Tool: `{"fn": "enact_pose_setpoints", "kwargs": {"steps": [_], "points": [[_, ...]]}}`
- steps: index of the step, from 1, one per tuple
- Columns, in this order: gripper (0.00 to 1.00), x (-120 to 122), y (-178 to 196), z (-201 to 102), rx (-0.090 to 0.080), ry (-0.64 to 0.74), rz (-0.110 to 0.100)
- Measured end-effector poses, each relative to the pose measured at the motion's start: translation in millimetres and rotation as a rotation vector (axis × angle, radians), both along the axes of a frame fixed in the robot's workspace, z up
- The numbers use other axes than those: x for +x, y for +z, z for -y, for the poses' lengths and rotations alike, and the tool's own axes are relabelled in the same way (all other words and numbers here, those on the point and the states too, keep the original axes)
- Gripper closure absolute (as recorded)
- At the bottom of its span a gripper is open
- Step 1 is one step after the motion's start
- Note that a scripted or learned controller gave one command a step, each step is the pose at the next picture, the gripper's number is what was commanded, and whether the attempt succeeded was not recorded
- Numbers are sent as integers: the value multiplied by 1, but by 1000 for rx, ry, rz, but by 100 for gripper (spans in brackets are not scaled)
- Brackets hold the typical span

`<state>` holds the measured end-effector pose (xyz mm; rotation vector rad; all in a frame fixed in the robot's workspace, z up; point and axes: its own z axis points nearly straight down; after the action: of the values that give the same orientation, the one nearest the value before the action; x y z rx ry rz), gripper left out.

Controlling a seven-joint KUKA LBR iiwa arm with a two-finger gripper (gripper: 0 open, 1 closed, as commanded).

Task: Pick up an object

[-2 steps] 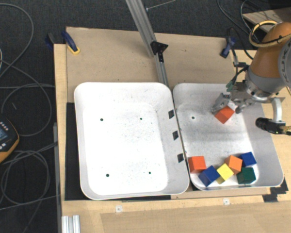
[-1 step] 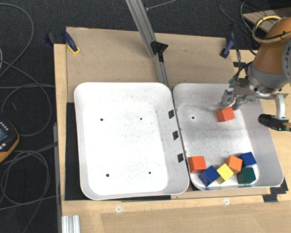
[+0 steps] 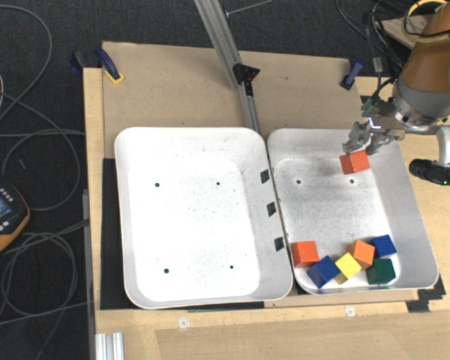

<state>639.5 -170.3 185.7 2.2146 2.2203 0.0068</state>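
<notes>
My gripper (image 3: 362,145) hangs over the far part of the right bin (image 3: 405,201), reaching in from the right. A red-orange block (image 3: 354,163) sits at the fingertips, its top caught between them, and looks lifted a little off the bin floor. Several more blocks lie along the right bin's near edge: an orange one (image 3: 305,252), a blue one (image 3: 323,270), a yellow one (image 3: 348,265), another orange one (image 3: 364,252), a second blue one (image 3: 383,245) and a dark green one (image 3: 381,271).
The left bin (image 3: 187,216) lies beside the right one, with small black clips (image 3: 271,208) along the shared edge. A slanted metal pole (image 3: 225,43) crosses the back of the bench. Blue clamps (image 3: 109,64) sit at the bench's far corners.
</notes>
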Motion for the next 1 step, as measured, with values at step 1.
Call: {"fn": "enact_pose_setpoints", "kwargs": {"steps": [1], "points": [[100, 2, 44, 0, -1, -1, 0]]}}
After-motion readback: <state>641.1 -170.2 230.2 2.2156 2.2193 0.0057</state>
